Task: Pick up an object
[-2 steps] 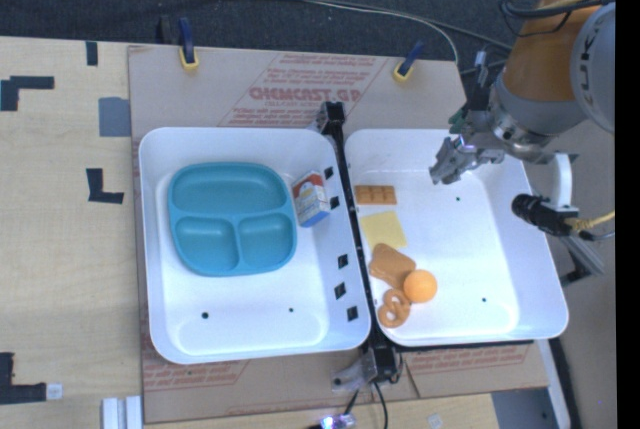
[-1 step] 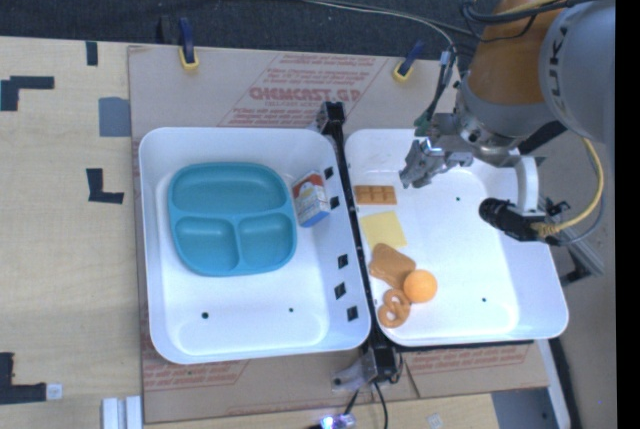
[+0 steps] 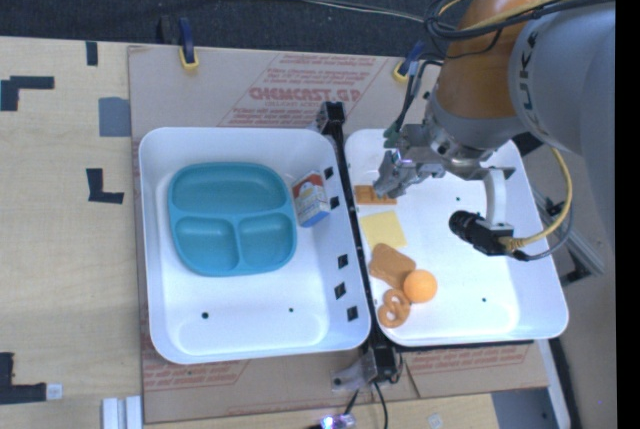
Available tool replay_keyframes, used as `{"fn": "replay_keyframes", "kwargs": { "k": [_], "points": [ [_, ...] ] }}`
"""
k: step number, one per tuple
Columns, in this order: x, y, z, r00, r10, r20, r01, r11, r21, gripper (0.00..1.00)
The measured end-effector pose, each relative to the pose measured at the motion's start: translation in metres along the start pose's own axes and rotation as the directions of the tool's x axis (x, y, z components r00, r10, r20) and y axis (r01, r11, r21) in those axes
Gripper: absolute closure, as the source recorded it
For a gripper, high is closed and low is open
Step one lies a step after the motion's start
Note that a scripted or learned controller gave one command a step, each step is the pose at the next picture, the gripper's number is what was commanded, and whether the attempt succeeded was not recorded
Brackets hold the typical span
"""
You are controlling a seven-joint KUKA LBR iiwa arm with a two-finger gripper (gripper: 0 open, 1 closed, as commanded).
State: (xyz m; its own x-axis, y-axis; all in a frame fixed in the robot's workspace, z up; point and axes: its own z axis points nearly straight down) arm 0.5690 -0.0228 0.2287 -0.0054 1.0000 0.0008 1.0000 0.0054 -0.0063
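Where the wooden counter [image 3: 60, 247] meets dark carpet, a cardboard sheet [image 3: 290, 92] carries two white bins [image 3: 160, 317]. The right bin holds one orange ball [image 3: 421, 286]; whether the jaws are open, I cannot tell.

We see two white bins [image 3: 160, 247]. The left one holds a turquoise tray [image 3: 232, 217] and a small carton [image 3: 311, 198] in white, red and blue. In the right bin [image 3: 500, 307] lie a pale yellow slice [image 3: 384, 229], an orange ball [image 3: 421, 286] and a tan pretzel [image 3: 392, 309]. The arm [image 3: 540, 47] is grey with an orange band.
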Motion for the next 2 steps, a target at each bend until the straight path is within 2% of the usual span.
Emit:
{"fn": "replay_keyframes", "kwargs": {
  "k": [1, 2],
  "points": [
    [0.051, -0.011, -0.006, 1.0, -0.002, -0.001, 0.002, 1.0, -0.001, 1.0],
    [0.098, -0.022, 0.01, 1.0, 0.0, 0.001, 0.0, 1.0, 0.0, 1.0]
  ]
}}
